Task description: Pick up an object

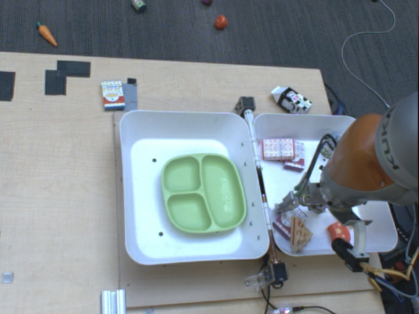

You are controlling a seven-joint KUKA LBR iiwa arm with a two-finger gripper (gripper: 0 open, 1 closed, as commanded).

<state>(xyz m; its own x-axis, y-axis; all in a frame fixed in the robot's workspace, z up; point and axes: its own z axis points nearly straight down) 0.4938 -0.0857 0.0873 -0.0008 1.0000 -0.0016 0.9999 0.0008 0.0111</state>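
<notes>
**Arm bent low over the right bin's near-left corner**

The grey arm [386, 156] comes in from the right, its orange band [353, 159] hanging over the right bin [327, 120]. The gripper [291, 208] reaches down and leftward, close to the wall the two bins share. Whether it is parted or closed on anything cannot be told; metal and clutter blur together there.

Just below the gripper lies a tan wedge-shaped object [300, 233], touching or nearly touching a dark red packet [281, 227] near the bin's front rim. A red-and-white object [339, 231] sits just right of them, partly under the arm. Pink-and-white boxes [281, 150] rest toward the far-left part of the bin, apart from the gripper.

The left bin [141, 195] holds a green divided tray [203, 193], with bare white floor around it on every side.
</notes>
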